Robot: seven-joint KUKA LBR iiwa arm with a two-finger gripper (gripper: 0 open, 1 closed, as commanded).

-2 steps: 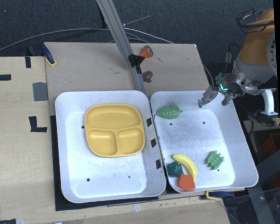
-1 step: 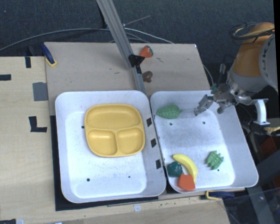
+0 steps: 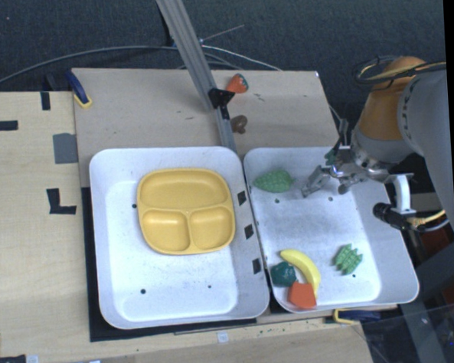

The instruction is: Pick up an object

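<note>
My gripper hangs over the far part of the right bin, its fingers spread open with nothing between them. A green leafy toy lies just left of it, near the bin's far left corner. At the bin's near edge lie a yellow banana, a dark teal piece and an orange-red block, bunched together. A small green bumpy toy sits to their right.
The left bin holds a yellow divided plate. A grey pole rises from the bench behind the bins, with a small orange object and a brown one beside it. The arm's grey body fills the right side.
</note>
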